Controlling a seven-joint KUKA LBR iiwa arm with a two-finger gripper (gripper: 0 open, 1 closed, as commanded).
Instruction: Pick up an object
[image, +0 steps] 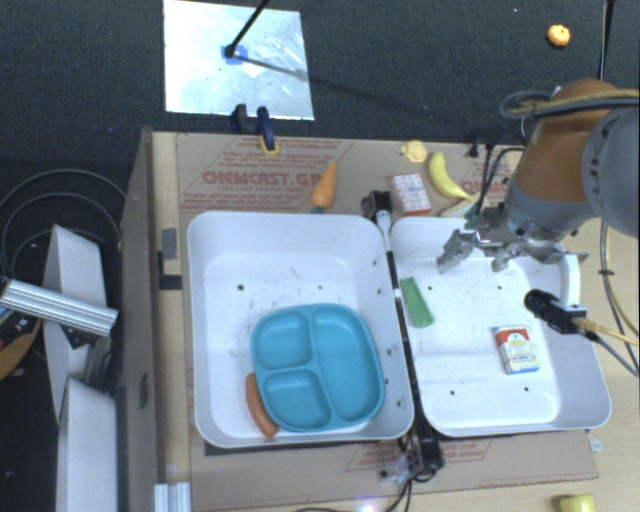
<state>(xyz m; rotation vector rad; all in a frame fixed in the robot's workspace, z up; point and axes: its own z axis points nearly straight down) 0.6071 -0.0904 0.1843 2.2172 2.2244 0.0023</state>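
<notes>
One carton, one green block (right bin), claw above.

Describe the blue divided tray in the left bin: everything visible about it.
The blue divided tray is a light blue, smooth, plastic-looking dish with rounded corners and three compartments: one long section across its upper part and two smaller ones below, split by raised ridges. It lies flat and right side up on the floor of the left bin, turned at a slight angle, in the bin's lower right part near the front wall. Its compartments hold nothing. An orange sausage-shaped toy lies along its lower left edge, close to or touching it.
</notes>
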